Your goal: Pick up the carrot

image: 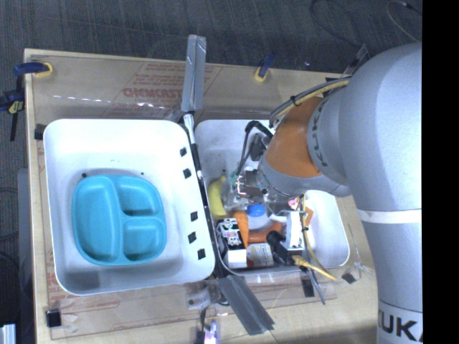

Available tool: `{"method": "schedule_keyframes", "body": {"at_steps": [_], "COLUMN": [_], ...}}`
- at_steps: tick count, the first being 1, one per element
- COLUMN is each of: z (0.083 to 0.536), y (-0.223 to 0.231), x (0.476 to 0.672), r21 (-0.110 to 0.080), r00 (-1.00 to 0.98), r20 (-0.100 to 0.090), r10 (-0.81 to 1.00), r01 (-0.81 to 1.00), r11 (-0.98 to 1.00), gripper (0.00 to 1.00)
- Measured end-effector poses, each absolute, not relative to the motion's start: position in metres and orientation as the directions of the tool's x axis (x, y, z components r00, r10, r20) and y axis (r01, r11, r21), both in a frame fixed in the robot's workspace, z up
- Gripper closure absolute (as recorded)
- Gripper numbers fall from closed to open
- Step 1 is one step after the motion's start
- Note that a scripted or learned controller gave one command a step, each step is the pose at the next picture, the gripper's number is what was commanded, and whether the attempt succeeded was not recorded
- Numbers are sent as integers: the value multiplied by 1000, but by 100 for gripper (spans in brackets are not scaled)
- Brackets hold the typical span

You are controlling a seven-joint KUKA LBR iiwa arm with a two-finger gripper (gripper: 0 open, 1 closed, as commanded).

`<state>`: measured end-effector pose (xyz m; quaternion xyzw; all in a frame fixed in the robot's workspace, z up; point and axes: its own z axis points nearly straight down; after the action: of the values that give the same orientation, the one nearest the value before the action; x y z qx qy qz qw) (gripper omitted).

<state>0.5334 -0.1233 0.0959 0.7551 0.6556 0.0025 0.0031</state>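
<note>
Low over the clutter in the right bin (331, 244), the gripper (252, 189) is too masked by its wrist to tell how it is set; I judge this the reach. The carrot (242, 229), a smooth orange taper, lies just below it towards the front wall, beside a yellow banana (216, 198) and a small printed carton (230, 235). The next move calls for a clean descent astride the carrot; the turquoise compartment plate (118, 219) sits in the left bin (64, 138).

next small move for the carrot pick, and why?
Probably a short shift toward the bin's near edge, then descend. The tool hangs low in the right bin, just above the pile; the carrot lies a little nearer the camera, wedged between a yellow item and a small box. Crowded, so a slow approach seems wise.
</note>
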Motion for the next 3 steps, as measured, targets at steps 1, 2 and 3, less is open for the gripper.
{"method": "schedule_keyframes", "body": {"at_steps": [1,2,3], "z": [96,96,106], "y": [-129,-197,-197], "x": [482,481,482], "r21": [15,12,12], "r00": [308,322,318], "r20": [2,2,2], "r10": [952,947,948], "r01": [951,947,948], "r11": [-308,-322,-318], "gripper": [0,0,100]}}
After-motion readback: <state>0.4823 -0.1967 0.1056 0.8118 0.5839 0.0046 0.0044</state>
